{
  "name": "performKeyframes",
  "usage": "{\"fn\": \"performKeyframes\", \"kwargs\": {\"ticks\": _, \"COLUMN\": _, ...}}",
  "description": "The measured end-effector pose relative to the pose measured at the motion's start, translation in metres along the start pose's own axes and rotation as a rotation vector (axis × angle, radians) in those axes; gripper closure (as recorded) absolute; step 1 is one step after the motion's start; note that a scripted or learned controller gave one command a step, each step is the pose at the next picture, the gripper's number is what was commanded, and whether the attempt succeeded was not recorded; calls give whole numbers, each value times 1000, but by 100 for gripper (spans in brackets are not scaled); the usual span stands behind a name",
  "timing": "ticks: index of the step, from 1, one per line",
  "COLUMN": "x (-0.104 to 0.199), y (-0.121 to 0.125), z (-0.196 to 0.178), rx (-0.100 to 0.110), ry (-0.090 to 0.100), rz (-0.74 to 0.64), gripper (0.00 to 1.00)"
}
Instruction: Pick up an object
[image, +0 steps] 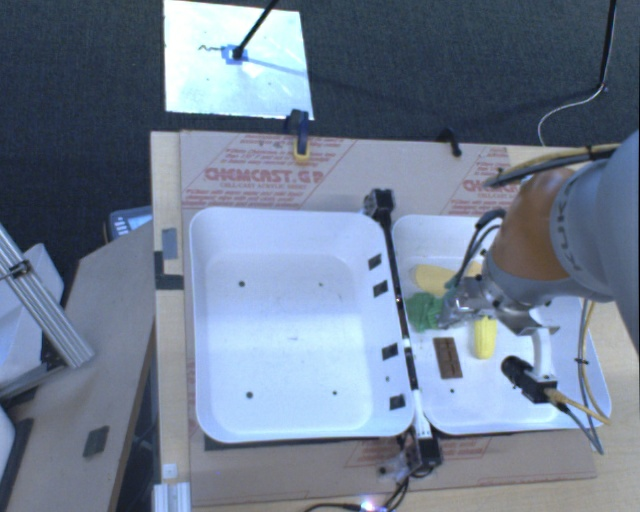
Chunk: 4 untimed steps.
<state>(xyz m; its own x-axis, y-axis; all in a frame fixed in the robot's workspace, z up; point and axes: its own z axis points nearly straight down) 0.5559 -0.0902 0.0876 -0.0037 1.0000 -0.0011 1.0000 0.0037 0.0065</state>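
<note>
Objects for picking all lie in the right bin (560, 415), crowded close under the arm's wrist; whether the jaws are spread or pressed together cannot be told, since the wrist housing hides them from above.

Going from the left: a silver aluminium rail (35, 305) leans at the edge of the view, beside a tan side table (100, 340). Next is the left bin (290, 320), a shallow white tray well to the left of the gripper. Behind it, on the board under both bins, red print reads "CHEMCAST GP" (262, 173), with fainter copies of the same mark repeated toward the right corner. A yellow clamp (300, 150) sits at the board's back edge, and farther back a pale square sheet (237, 60) lies on the dark floor.

Black clips (398, 320) run down the seam between the two bins. Just right of that seam, immediately left of the gripper (462, 305), lies a green object (423, 311), touching or nearly touching it. A pale yellow piece (433, 276) sits just behind the green one. In front of the gripper lies a small brown bar (447, 357), and just to its right a yellow cylinder (483, 337) stands close under the wrist. The grey arm (590, 230) with its orange band (528, 225) fills the right side
</note>
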Motion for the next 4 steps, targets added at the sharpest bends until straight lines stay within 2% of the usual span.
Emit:
{"fn": "performKeyframes", "kwargs": {"ticks": 1, "x": 1, "y": -64, "z": 3, "rx": 10, "ry": 2, "rz": 4, "gripper": 100}}
{"fn": "performKeyframes", "kwargs": {"ticks": 2, "x": 5, "y": 9, "z": 2, "rx": -1, "ry": 0, "rz": -2, "gripper": 100}}
{"fn": "performKeyframes", "kwargs": {"ticks": 3, "x": 3, "y": 4, "z": -31, "rx": 3, "ry": 1, "rz": 0, "gripper": 100}}
{"fn": "performKeyframes", "kwargs": {"ticks": 4, "x": -53, "y": 67, "z": -260, "rx": -15, "ry": -6, "rz": 0, "gripper": 100}}
